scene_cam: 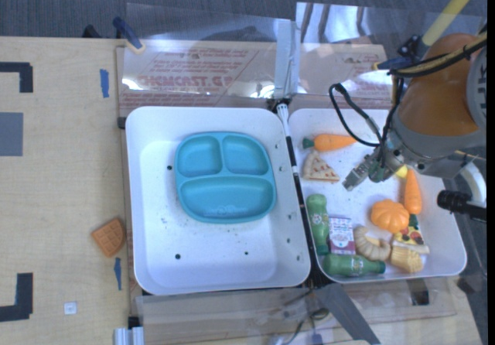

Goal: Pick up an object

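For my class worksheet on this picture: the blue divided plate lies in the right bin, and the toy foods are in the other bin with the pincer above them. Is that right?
Not quite. The camera view shows the blue plate in the left bin, not the right. The rest holds: the toy foods, such as the carrot and pumpkin, are in the other bin with the pincer above them.

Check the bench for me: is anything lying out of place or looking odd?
Yes: a small waffle-like toy lies on the wooden bench, outside the left bin, while the other toy food sits in the right bin.
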### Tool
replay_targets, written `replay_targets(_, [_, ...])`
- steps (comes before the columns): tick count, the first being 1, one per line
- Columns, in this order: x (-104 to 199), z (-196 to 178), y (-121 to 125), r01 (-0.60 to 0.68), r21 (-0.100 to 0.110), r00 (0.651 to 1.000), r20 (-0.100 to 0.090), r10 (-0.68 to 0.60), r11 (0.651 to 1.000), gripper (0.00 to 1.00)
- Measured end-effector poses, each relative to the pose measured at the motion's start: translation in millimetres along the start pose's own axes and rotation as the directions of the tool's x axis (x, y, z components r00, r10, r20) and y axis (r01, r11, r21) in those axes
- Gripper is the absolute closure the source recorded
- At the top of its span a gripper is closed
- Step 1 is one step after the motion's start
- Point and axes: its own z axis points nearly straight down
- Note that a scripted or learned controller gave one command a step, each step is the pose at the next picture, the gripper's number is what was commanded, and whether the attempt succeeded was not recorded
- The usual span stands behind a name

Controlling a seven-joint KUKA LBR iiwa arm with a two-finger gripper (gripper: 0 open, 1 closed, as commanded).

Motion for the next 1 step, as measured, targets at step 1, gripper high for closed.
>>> replay_targets(1, [-1.5, 2.7, -3.2, -0.004, 0.006, 1.000, -0.002, 0.004, 1.000, 0.00])
